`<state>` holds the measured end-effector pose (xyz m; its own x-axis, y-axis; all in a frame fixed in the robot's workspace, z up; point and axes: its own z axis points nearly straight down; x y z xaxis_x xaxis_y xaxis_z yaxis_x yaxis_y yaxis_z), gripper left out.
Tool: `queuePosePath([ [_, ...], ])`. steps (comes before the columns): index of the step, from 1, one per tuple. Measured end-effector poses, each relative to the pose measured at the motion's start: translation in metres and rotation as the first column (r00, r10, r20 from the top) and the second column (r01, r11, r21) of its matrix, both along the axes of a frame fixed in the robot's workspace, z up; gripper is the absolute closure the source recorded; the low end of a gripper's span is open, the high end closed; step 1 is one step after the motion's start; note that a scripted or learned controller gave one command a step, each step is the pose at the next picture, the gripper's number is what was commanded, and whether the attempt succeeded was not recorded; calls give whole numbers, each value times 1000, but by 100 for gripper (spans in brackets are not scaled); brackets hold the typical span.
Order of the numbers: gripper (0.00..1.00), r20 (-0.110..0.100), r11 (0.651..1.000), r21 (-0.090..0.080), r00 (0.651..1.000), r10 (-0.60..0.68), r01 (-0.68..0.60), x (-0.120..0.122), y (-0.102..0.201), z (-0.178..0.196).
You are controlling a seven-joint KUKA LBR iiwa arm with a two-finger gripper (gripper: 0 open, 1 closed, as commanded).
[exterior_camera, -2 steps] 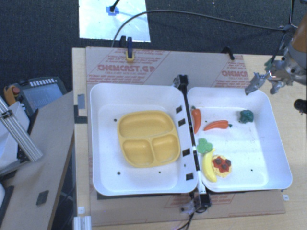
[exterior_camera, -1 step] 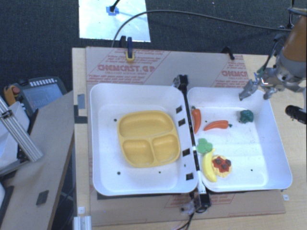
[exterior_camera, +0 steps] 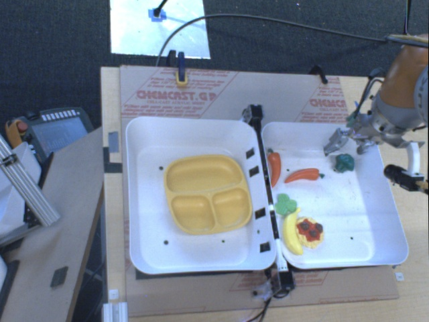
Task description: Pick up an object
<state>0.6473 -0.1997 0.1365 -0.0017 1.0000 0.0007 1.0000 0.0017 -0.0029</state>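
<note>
The gripper [exterior_camera: 350,141] is seen over the far right part of the right bin [exterior_camera: 385,247], with its two fingers spread open and nothing held between them. A small green toy [exterior_camera: 344,162] is found just below the fingers, lying on the bin floor; whether it is touched cannot be told. An orange pepper [exterior_camera: 302,175] is laid a little further from the gripper, to its lower left. A carrot [exterior_camera: 275,168] is set beyond that, close to the wall where the two bins meet. Well below the gripper, a green leafy toy [exterior_camera: 286,204], a banana [exterior_camera: 291,233] and a small pizza [exterior_camera: 310,231] are bunched together, with the banana touching the pizza. Far off to the gripper's left, a yellow tray [exterior_camera: 204,193] with three parts is placed in the left bin [exterior_camera: 144,180]. The grey arm [exterior_camera: 402,86] with its orange band is seen rising up from the gripper at the right edge
</note>
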Motion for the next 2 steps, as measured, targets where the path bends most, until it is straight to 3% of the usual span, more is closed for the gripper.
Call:
queuePosePath([
  [1,0,1,1000,-1,1000,3,-3,0,1,-52],
  [2,100,10,1000,-3,1000,4,-4,3,0,-37],
])
